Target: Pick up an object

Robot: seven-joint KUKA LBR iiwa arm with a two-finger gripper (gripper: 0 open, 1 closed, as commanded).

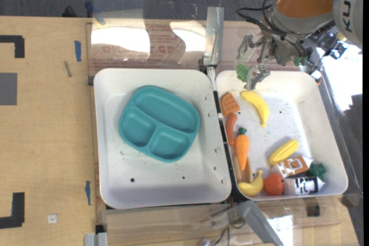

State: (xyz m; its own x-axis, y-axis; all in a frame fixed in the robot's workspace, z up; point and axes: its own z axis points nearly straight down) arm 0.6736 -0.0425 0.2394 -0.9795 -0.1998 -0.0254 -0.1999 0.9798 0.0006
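Claw (258,73): mine, over the right bin's (333,124) far corner; whether spread or pinching, I cannot tell
Risk: grazing the green piece (243,72); nudging the banana (257,105) away

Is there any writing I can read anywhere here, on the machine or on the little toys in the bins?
"KU": dark letters on the arm, cut off by the picture's edge.
Orange carton: white mark, too blurred to read.
Black-and-white carton: printing too small to read.
Clear sheet behind the bins: faint reddish print, unreadable.
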